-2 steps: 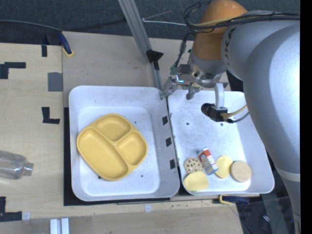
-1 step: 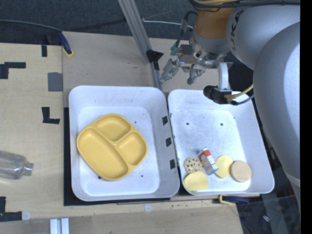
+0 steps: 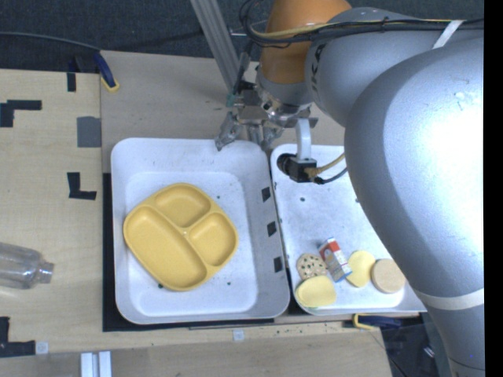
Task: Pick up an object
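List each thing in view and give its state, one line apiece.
Gripper: at the far edge of the left bin, nothing seen between its fingers.
Yellow divided plate: flat in the left bin, right side up.
Clear bottle: on its side on the bench, left of the bins.
Cookie: flat in the right bin.
Small carton: lying down beside the cookie.
Tan disc: flat, near corner.

Divided plate (image 3: 181,236): yellow, in the white left bin (image 3: 130,159). Right bin (image 3: 314,210): white, holding a speckled brown cookie (image 3: 310,266), two pale yellow pieces (image 3: 316,292), a tan disc (image 3: 387,276). Surface (image 3: 47,155): light wood with black marks.
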Controlling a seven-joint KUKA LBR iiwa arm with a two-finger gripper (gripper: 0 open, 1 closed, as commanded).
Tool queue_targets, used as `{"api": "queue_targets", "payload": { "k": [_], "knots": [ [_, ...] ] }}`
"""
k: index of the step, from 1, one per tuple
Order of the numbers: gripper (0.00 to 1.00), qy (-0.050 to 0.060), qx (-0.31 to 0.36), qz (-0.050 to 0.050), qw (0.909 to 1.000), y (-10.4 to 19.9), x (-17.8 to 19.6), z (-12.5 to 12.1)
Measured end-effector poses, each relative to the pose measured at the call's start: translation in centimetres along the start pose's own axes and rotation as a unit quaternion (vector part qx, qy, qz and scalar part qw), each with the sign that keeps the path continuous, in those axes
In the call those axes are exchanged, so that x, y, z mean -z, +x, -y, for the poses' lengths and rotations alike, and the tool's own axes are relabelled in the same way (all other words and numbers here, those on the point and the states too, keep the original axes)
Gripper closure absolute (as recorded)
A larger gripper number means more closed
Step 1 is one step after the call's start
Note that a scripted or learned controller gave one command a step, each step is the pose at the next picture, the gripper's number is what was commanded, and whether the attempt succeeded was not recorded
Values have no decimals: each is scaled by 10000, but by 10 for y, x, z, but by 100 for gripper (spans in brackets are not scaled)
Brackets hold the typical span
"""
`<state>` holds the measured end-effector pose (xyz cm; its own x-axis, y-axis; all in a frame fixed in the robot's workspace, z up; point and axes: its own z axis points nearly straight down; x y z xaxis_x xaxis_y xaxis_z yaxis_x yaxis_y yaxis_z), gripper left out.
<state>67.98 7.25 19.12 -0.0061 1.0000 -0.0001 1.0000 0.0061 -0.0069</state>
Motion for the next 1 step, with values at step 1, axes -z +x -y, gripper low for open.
{"api": "queue_targets", "payload": {
  "k": [1],
  "knots": [
    [0, -22, -55, 17, 10000, -67, -3, 0]
  ]
}}
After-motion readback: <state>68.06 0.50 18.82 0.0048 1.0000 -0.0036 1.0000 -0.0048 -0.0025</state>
